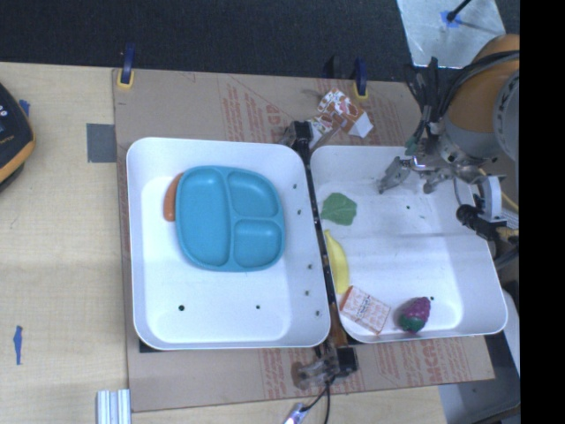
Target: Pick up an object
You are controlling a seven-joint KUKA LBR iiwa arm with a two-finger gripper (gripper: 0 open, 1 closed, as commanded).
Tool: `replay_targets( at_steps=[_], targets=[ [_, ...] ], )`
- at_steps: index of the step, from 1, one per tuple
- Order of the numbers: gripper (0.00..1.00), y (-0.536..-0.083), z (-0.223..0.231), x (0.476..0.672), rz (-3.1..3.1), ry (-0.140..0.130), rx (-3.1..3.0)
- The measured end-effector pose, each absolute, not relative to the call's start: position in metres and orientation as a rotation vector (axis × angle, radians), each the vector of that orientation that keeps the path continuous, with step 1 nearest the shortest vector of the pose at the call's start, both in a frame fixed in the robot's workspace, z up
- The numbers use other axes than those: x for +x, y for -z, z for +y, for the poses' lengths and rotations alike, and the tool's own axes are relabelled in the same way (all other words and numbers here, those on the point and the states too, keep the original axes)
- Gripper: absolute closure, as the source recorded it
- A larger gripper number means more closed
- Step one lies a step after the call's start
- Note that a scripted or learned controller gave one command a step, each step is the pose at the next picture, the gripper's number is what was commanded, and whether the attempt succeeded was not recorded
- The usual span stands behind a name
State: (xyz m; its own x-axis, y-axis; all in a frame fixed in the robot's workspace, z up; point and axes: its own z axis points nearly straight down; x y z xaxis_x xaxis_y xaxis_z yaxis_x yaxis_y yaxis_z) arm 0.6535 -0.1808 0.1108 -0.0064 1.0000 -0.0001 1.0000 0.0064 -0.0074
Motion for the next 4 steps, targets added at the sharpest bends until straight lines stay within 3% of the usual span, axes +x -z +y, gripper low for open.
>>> replay_targets(
  at_steps=[1, 2, 3, 4],
  targets=[
    [0.00, -0.142, -0.213, 0.565, -2.226, -0.007, -2.215],
    [0.00, -0.206, -0.207, 0.476, -2.224, -0.003, -2.216],
    [0.00, -0.154, -0.167, 0.514, -2.226, -0.005, -2.211],
    [0.00, -0.170, -0.149, 0.575, -2.225, 0.000, -2.216]
  ],
)
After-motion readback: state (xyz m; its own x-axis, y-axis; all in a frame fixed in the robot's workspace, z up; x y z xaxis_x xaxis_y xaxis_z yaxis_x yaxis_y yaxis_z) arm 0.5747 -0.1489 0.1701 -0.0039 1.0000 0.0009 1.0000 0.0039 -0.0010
